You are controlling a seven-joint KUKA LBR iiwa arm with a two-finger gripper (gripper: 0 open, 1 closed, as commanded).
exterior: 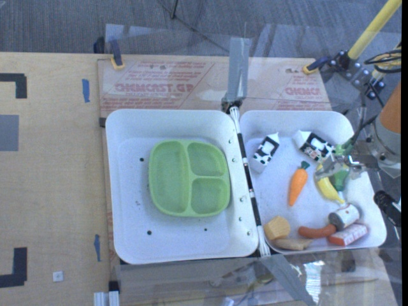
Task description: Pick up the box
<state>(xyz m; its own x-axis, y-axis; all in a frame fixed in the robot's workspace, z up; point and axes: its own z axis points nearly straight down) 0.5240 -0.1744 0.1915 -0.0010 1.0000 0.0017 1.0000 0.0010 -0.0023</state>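
Observation:
A small red and white box (349,234) lies flat in the front right corner of the right bin (288,121). Two black and white cow-patterned cartons sit farther back, one (264,152) near the bin's left wall and one (314,146) toward the back right. My gripper (336,165) hangs low over the right side of that bin, just in front of the right-hand carton and above a yellow banana (329,189) and a green toy (338,178). It is well behind the red and white box, and nothing visibly sits in it.
The right bin also holds a carrot (297,185), a red sausage (315,231), a small can (344,216) and an orange wedge (278,227). A green divided plate (189,178) lies in the left bin (121,190). The arm's body (390,129) stands over the right rim.

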